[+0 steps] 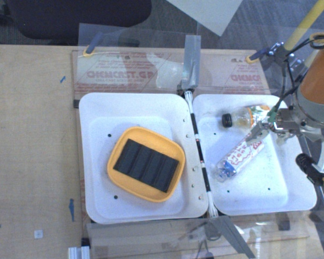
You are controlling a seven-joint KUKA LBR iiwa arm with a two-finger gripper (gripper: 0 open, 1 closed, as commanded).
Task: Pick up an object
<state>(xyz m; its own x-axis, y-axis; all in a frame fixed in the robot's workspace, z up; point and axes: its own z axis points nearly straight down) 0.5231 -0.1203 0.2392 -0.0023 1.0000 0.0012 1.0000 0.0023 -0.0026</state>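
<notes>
- Two bins: left bin (97,198), well left of the claw; right bin (270,190), under it.
- One yellow tray (114,158) in the left bin.
- One tube (240,158) just below-left of the claw.
- One bottle (240,117) just left.
- One claw (261,129); open or closed, cannot tell.

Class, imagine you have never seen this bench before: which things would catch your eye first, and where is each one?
The yellow dish holding a dark ridged block stands out most, sitting in the left bin. In the right bin lie a red-and-white tube and a small clear bottle with a black cap. The gripper hangs over that bin's upper right, just above the tube's end.
</notes>
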